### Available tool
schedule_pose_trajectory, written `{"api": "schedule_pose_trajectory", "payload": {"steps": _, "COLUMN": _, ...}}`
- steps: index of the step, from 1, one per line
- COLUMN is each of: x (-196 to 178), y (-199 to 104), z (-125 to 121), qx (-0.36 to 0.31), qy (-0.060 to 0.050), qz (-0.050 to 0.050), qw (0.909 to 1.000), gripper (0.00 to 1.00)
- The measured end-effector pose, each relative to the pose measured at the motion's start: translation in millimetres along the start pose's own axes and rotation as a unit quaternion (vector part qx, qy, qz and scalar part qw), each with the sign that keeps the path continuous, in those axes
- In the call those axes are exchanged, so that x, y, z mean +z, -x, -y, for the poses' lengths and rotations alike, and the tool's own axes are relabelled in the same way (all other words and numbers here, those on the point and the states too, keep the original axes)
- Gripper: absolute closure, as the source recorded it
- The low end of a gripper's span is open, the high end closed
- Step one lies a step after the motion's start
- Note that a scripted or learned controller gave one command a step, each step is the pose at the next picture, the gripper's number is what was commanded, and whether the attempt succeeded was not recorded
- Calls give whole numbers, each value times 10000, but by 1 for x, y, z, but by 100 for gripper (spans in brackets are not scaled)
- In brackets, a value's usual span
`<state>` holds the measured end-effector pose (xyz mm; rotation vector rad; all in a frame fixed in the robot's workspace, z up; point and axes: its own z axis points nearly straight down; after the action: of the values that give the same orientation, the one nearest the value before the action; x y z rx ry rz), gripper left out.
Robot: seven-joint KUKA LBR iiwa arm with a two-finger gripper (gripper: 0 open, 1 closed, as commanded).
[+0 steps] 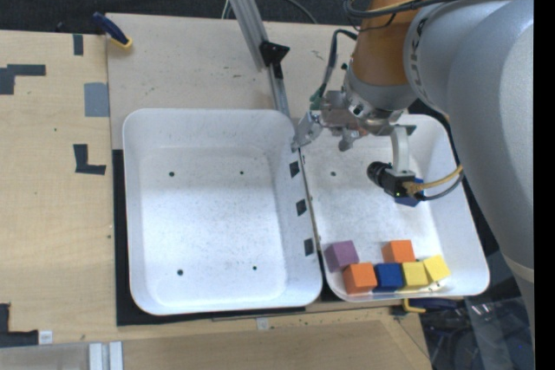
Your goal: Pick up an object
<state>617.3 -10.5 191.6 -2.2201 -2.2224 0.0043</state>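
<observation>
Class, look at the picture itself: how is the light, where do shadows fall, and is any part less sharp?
Camera view: light is even and soft, with no strong glare on the white bins; faint shadows lie along the left bin's inner walls; the big grey arm at the right looks slightly soft, being nearest the lens; the blocks read clearly.

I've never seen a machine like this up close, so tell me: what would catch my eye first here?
The big grey robot arm with its orange band fills the upper right and reaches over the right bin. Next come the small coloured blocks huddled at that bin's near edge: a purple block, two orange, one blue and two yellow. The left bin beside it is a plain speckled white.
</observation>
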Motion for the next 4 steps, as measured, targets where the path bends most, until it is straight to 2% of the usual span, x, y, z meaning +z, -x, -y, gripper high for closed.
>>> {"api": "schedule_pose_trajectory", "payload": {"steps": 1, "x": -77, "y": 9, "z": 46, "qx": 4, "qy": 38, "qz": -7, "qw": 10000, "gripper": 0}}
{"api": "schedule_pose_trajectory", "payload": {"steps": 2, "x": -139, "y": 25, "z": 100, "qx": 10, "qy": 32, "qz": -7, "qw": 10000, "gripper": 0}}
{"api": "schedule_pose_trajectory", "payload": {"steps": 3, "x": -227, "y": 85, "z": 51, "qx": 13, "qy": 60, "qz": 13, "qw": 10000, "gripper": 0}}
{"api": "schedule_pose_trajectory", "payload": {"steps": 4, "x": -110, "y": 142, "z": -7, "qx": 14, "qy": -33, "qz": -1, "qw": 10000, "gripper": 0}}
